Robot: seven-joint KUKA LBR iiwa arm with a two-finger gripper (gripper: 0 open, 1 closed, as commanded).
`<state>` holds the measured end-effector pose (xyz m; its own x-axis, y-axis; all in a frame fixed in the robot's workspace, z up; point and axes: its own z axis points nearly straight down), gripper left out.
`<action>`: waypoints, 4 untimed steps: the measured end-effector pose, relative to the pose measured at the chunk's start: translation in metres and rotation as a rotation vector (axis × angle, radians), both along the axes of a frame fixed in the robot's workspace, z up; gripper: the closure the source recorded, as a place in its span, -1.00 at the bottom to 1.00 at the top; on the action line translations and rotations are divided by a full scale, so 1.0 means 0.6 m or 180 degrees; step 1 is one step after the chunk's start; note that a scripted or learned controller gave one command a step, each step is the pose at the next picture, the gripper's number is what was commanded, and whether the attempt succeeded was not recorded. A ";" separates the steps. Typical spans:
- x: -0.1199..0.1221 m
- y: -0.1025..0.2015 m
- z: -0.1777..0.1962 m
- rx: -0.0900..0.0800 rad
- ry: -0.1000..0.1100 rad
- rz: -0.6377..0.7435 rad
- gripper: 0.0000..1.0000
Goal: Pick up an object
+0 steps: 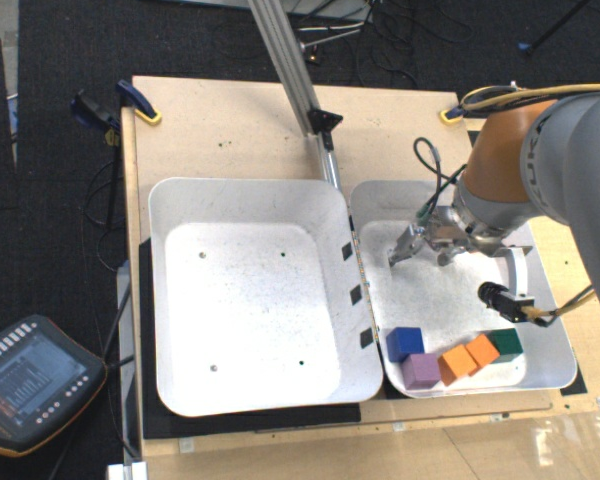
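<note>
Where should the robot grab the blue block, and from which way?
Probably from straight above, closing on the blue block's upper and left sides. Those faces look open toward bare bin floor, while the purple block sits close at its lower right, so fingers have little room there. The gripper is higher up in the right bin.

Dark carpeted floor (50, 218) around wooden bench (230, 118)

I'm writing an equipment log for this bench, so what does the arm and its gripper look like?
The arm is thick, rounded and grey, with a broad orange band above the wrist. Dark cables loop beside the wrist, and a yellow-sheathed cable runs along the top of the arm. The gripper is small, of bare grey metal, with a black cylindrical part beside it.
</note>
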<state>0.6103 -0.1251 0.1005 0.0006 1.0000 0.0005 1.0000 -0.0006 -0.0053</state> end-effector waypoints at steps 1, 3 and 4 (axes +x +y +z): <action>0.003 -0.001 0.023 -0.0004 -0.0023 -0.0001 1.00; 0.015 -0.008 0.170 -0.0007 -0.0035 0.0009 1.00; 0.017 -0.008 0.212 -0.0005 -0.0032 0.0008 1.00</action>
